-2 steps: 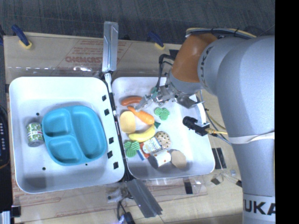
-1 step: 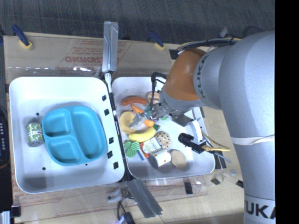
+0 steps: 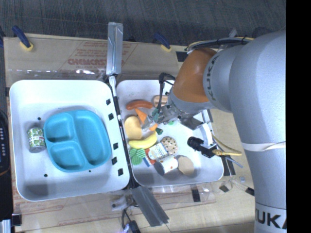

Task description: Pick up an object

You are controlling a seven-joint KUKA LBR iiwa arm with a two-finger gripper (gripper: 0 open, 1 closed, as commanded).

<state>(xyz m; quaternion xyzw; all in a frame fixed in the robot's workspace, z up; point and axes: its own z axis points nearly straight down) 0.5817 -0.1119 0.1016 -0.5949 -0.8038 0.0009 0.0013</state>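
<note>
**Gripper down among toy food in the right bin**

On the bench, 2 shallow white bins side by side, meeting along 1 shared edge.

In the left bin (image 3: 63, 96), 2 things. Across the middle, a blue tray (image 3: 76, 140) with 3 compartments, lying flat and turned a little askew to the bin's walls. Just beside the tray's left edge, a small can (image 3: 35, 139) with a green label, close to the bin's left wall.

In the right bin (image 3: 141, 89), a crowd of toy food, mostly toward the left and lower parts. Near the top, a reddish sausage (image 3: 137, 103). Below it, an orange carrot (image 3: 142, 116), slanted. Left of that, a pale yellow round fruit (image 3: 132, 126), near the bin's left wall, with a banana (image 3: 144, 141) touching it from underneath. At lower left, a green ridged piece (image 3: 137, 155). Right of the banana, a speckled cookie (image 3: 168, 142), and between cookie and green piece a small white bottle (image 3: 158, 152). Along the bottom, a white cup (image 3: 167, 165) and, just beside it, a tan egg-shaped piece (image 3: 185, 165).

From the right, the grey arm (image 3: 243, 72), its orange band (image 3: 192, 79) over the bin's upper right. Gripper (image 3: 158, 115) low in the bin's upper middle, right beside the carrot and near the round fruit. Cannot tell how far open, nor whether anything is in its hold.
</note>
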